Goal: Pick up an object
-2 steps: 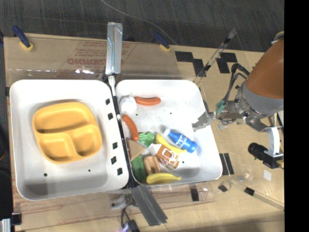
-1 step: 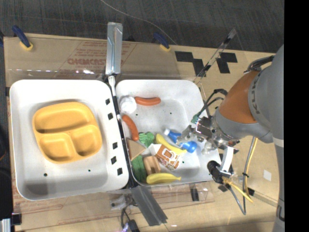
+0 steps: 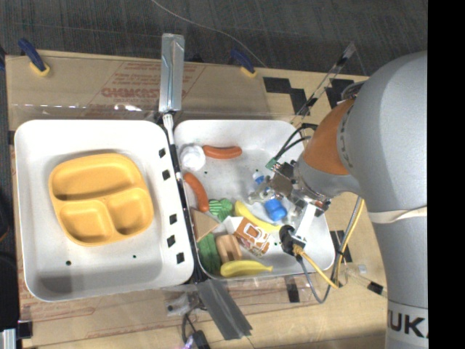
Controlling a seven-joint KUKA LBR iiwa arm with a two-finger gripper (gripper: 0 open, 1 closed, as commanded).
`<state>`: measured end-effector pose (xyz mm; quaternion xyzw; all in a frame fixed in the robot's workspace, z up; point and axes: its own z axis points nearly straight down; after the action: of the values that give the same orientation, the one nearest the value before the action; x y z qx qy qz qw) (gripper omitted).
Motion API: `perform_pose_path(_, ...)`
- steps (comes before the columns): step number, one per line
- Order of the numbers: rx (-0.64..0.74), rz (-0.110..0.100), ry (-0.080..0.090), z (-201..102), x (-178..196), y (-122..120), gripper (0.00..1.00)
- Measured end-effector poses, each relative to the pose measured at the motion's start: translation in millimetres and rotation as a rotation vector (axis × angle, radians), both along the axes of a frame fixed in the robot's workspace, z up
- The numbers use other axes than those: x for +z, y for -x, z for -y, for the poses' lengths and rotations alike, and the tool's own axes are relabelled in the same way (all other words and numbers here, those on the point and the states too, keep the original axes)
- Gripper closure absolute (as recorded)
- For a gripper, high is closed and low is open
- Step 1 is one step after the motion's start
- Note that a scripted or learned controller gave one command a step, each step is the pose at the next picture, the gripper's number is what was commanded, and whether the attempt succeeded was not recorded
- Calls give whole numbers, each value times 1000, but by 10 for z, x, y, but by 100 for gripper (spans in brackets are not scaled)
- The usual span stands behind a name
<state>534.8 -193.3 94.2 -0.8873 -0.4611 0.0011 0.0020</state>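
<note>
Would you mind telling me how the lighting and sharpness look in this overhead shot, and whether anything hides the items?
Camera view: lighting is even and soft, with faint shadows inside the left bin around the yellow tray; mild glare whitens the right bin floor; the large grey arm close to the lens looks slightly soft and covers the bin's right side; the food items, such as the banana, stay reasonably sharp.

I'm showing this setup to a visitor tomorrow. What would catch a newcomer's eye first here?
The big grey arm with its orange band fills the right side, reaching down into the right bin. Next comes the yellow divided tray lying alone in the left bin. Then the colourful toy-food heap at the right bin's near end, with a banana and two sausages.
</note>
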Motion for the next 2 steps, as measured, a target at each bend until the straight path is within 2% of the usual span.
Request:
perform_pose_path(1,6,-2,-2,-9,95,0,100)
perform_pose_path(2,185,7,1,-368,1075,430,100)
